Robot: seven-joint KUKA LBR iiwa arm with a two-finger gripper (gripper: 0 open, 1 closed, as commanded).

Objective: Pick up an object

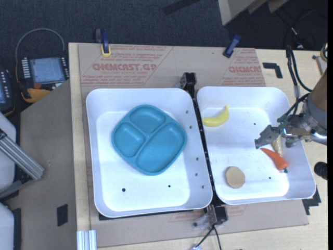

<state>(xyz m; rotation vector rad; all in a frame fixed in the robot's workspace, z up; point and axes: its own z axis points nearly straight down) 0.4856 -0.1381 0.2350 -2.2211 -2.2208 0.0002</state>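
Carrot looks like our nearest target: it lies slanted on the floor of the right bin, close to the right wall. Our gripper hangs just above its upper end with fingers spread apart and nothing between them. To do this step well, we judge that we should centre the fingers across the carrot's narrow width, turn the wrist so they straddle it, and come straight down before closing. We keep clear of the bin wall. A banana and a tan disc lie well apart from it, so they won't interfere.
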